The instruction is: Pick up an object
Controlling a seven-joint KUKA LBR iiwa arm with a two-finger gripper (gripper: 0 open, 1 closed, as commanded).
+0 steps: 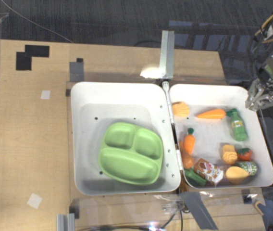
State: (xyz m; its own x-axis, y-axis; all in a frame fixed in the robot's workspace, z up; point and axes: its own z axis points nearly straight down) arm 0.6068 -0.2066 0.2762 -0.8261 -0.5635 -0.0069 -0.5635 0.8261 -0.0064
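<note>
On the wooden table (26, 143) we see two shallow white bins side by side. The left bin (86, 105) holds a light green plate (130, 153) with three compartments, one long and two smaller, lying tilted toward the near side of the bin.

The right bin (213, 97) carries the toy food, any piece of which could be picked up. At its far left corner lies a small yellow-orange piece (180, 109). To its right, an orange carrot (211, 113) lies flat along the far side. Near the left wall a second carrot with a green top (189, 142) stands lengthwise, with another orange piece just below it. At the near edge we see a dark green vegetable (194, 178) touching a red and white printed box (208, 171). Further right a green bottle with a yellow label (237, 125) lies by the right wall, and nearer are a yellow corn-like piece (229, 153), a red tomato (244, 154), a yellow lemon-like piece (236, 174) and a green printed can (248, 167), clustered closely.

The gripper (261, 99) hangs at the far right corner of the right bin, above its rim, apart from all the toys. We cannot tell how its jaws stand.
</note>
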